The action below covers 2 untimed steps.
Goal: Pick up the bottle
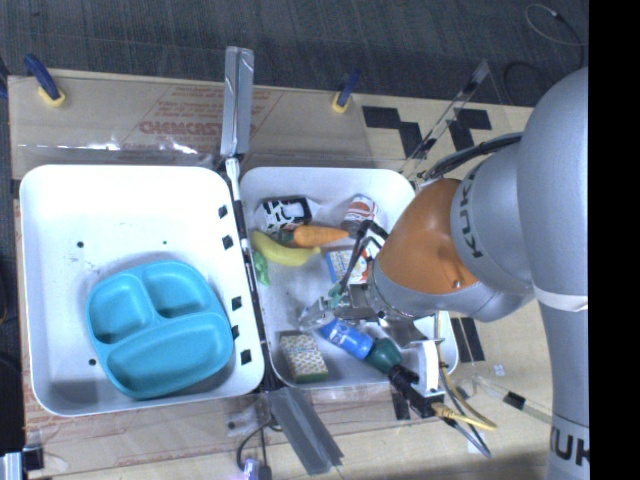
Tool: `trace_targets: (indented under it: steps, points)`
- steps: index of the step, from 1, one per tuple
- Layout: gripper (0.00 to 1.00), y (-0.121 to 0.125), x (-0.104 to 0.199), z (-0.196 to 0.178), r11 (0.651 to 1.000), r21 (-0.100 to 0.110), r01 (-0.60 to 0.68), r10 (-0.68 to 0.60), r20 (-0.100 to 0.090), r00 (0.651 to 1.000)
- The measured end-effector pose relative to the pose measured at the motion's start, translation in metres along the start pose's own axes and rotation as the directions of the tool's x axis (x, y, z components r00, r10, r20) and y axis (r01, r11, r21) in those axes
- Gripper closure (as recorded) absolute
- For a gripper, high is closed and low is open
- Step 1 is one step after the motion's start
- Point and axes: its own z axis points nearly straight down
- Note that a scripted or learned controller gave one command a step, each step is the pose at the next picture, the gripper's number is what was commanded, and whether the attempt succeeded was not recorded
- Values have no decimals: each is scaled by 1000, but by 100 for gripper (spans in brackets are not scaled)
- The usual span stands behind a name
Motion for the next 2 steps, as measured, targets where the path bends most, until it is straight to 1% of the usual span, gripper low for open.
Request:
trace_targets:
  steps: [1,2]
  points:
    - [100,1,0,-10,1000,-1,6,-6,1,1000]
    - [100,0,23,-103,969,-3,249,-249,2,969]
